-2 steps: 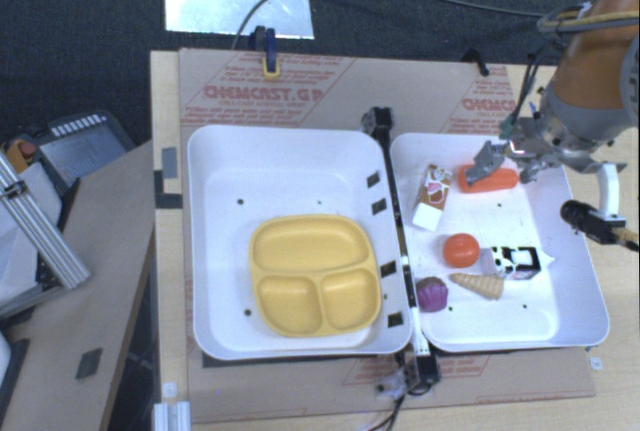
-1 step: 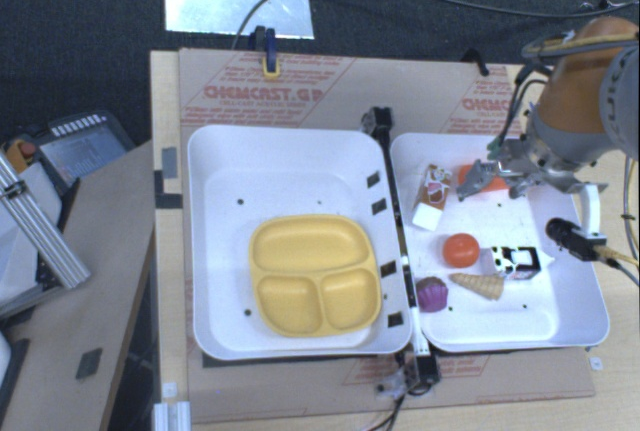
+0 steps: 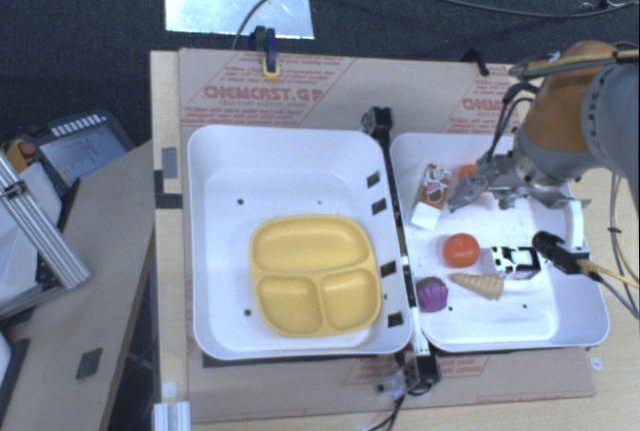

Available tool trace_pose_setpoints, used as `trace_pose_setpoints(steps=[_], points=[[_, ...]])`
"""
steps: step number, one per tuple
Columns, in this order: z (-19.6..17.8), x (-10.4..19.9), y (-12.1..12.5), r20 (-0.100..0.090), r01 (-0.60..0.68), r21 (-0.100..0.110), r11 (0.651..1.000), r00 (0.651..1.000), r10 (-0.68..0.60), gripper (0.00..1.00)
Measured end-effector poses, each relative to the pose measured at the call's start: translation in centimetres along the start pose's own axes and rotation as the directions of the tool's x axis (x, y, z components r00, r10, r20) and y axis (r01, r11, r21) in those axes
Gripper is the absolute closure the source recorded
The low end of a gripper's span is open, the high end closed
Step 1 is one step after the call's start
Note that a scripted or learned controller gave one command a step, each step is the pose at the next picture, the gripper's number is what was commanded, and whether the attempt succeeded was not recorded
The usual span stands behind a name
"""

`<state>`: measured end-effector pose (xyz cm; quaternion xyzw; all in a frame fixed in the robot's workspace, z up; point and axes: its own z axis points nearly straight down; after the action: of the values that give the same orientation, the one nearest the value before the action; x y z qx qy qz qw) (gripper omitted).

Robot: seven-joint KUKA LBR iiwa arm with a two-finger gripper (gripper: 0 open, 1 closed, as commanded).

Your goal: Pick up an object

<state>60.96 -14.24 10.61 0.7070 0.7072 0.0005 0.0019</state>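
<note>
The jaws hang low over the far part of the right bin; whether they're spread or pressed together, I can't tell. Just left lies a small packet. Nearer sit an orange ball, cone, purple piece. The left bin holds a yellow tray.
</note>
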Motion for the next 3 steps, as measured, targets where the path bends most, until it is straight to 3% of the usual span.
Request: trace_pose_setpoints(steps=[1,3], points=[[-1.0,0.1,0.1,-0.001,0.0,-0.002,1.0,1.0,0.0,1.0],[-11.4,-0.2,-0.6,0.0,0.003,-0.003,1.0,1.0,-0.003,1.0]])
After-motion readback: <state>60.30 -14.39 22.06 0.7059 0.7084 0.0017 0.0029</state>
